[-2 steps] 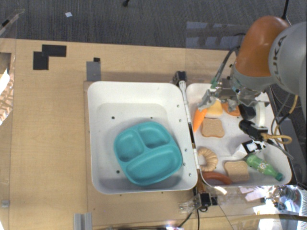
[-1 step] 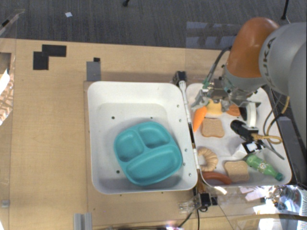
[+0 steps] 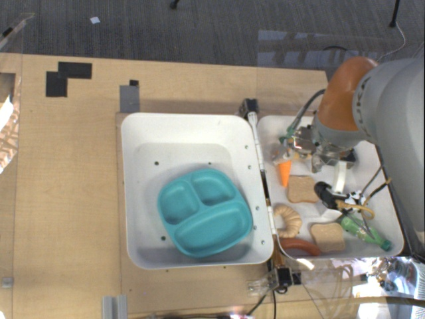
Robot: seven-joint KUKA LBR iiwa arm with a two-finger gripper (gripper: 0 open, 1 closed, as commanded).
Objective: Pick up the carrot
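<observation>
The carrot (image 3: 284, 172) is lying in the right-hand bin (image 3: 396, 226), close to that bin's left wall and toward its far end, just beyond a slice of toast (image 3: 303, 189). The gripper (image 3: 307, 146) is hanging over the same bin, a little farther back and to the right of the carrot, so the carrot is sitting just to the left of it and slightly nearer — close, but not under it. Nothing is showing between the fingers, and whether they are spread or closed I cannot tell, since the wrist and cabling are crowding that spot.

The carrot's long axis is running near-to-far, roughly parallel to the bin wall. Its broad orange end is facing the near side, beside the toast, and it is narrowing toward the far side, where a pale tip is pointing up toward the gripper's left edge. The coming move, as I judge it, is hinging on a short shift left and toward the near side, with the fingers closing across that axis — not along it.
</observation>
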